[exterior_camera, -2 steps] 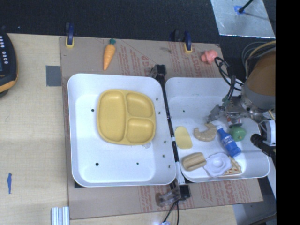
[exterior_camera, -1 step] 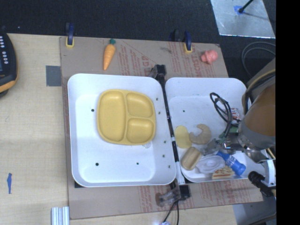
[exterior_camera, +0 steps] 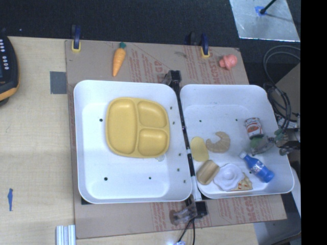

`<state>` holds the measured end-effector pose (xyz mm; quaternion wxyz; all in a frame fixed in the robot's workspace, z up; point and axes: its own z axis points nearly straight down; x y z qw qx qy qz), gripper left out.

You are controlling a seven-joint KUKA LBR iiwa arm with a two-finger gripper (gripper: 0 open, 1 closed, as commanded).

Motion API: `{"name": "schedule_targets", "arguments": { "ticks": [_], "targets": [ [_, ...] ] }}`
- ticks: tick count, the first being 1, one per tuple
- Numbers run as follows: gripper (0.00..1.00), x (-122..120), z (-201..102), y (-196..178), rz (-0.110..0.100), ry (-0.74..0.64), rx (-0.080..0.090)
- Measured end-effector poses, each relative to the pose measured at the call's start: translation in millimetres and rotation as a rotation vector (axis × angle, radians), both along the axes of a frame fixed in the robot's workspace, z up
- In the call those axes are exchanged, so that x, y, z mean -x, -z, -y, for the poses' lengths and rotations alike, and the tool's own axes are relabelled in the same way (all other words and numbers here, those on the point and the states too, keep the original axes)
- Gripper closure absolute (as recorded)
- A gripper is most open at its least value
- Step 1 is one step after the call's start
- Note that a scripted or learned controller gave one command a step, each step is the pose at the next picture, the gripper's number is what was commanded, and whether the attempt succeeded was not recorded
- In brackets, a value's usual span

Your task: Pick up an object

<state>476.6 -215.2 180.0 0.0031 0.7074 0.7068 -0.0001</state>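
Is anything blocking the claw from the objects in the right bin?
Nothing visible does. The claw is at the right bin's right edge, with the red can and the blue bottle close beside it, nothing lying between.

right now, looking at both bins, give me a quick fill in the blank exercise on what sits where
1. The yellow divided tray lies in the ____ bin.
2. The toy carrot lies outside both bins, on the ____ sheet.
3. The bottle near the right bin's lower right corner is ____ in colour.
4. The divided tray has ____ compartments.

Missing words: left; cardboard; blue; three
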Motion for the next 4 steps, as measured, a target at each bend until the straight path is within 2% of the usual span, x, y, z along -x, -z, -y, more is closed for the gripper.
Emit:
{"name": "schedule_targets", "arguments": {
  "ticks": [1, 2, 3, 4],
  "targets": [
    [0.0, -77.2, -17.6, 44.1, -0.002, -0.01, -0.003],
    [0.0, -6.2, -2.9, 90.7, -0.013, -0.001, -0.007],
    [0.0, -58.7, -3.2, 28.5, 0.0, -0.007, -0.002],
    [0.0, -114.2, -3.8, 90.7, -0.004, -0.008, -0.003]
  ]
}}
